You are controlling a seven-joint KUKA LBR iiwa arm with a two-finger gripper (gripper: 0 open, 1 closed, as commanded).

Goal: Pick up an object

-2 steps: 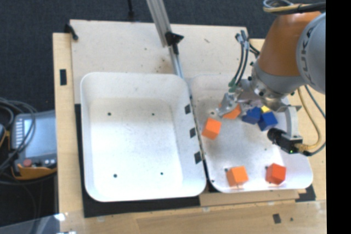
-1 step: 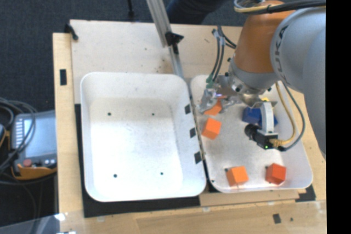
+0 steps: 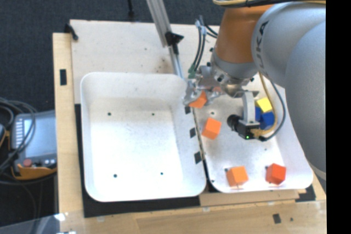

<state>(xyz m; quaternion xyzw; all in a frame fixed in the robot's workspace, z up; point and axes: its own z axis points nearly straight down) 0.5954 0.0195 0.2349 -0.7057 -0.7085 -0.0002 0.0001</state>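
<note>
Camera view: we see the arm (image 3: 274, 35) reaching in from the right, with the tool (image 3: 196, 97) low over the right bin (image 3: 296, 172), at its upper left corner by the divide between the bins. An orange block (image 3: 198, 100) sits right at the tool tip; we can't tell whether it's between the fingers or just beneath them, so tool state is a cannot-tell. A second orange block (image 3: 211, 128) lies just below it on the bin floor, apart from the tool. Two more sit near the front edge: one orange (image 3: 237, 175), one red-orange (image 3: 275, 173). A yellow-and-blue block (image 3: 265, 111) lies right of the wrist, partly behind cabling. The left bin (image 3: 137, 134) sits beside it on the desk (image 3: 109, 41).
</note>
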